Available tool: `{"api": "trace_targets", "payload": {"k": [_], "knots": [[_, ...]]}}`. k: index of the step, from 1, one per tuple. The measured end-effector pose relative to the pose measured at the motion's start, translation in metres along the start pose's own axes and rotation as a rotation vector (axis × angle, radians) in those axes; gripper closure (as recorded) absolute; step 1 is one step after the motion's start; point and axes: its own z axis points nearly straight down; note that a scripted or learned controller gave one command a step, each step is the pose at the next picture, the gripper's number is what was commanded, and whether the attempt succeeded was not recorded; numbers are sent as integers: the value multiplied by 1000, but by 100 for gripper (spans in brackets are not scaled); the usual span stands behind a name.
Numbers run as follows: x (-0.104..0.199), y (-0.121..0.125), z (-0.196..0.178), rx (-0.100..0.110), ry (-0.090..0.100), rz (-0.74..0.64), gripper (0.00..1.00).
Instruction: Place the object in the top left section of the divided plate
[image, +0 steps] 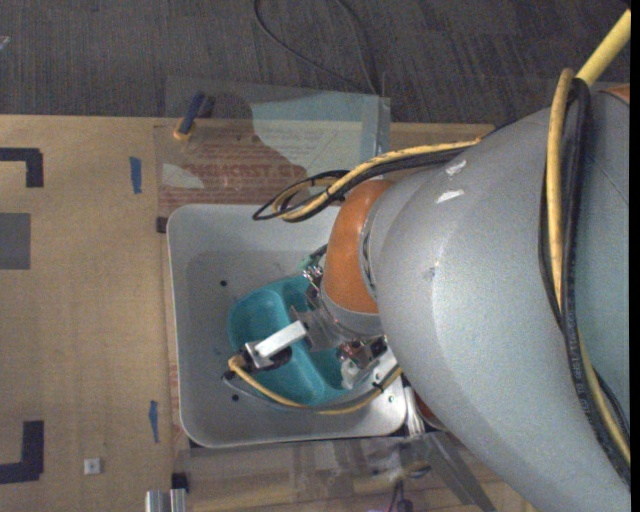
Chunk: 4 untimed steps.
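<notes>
A teal divided plate (262, 318) lies in the white bin (205, 265), left of the bin's middle. A ridge between its sections runs across its upper part. My gripper (347, 362) hangs low over the plate's right edge, under the orange band of the wrist (345, 255). The big grey arm (480, 300) covers the plate's right side and whatever lies there.
The bin's left and upper floor is bare white with a few small dark specks. A wooden bench (80, 300) with blue tape marks and black corner marks lies to the left. A clear sheet (310, 125) lies behind the bin. Yellow and black cables (330, 180) loop over the wrist.
</notes>
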Motion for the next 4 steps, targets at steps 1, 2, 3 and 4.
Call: {"api": "trace_targets", "payload": {"k": [1, 2, 3, 4], "knots": [[17, -41, 5, -33, 24, -460, 0], [16, -41, 10, -34, 19, -460, 0], [-17, 3, 9, -18, 30, -744, 0], [-21, 6, 2, -15, 20, -737, 100]]}}
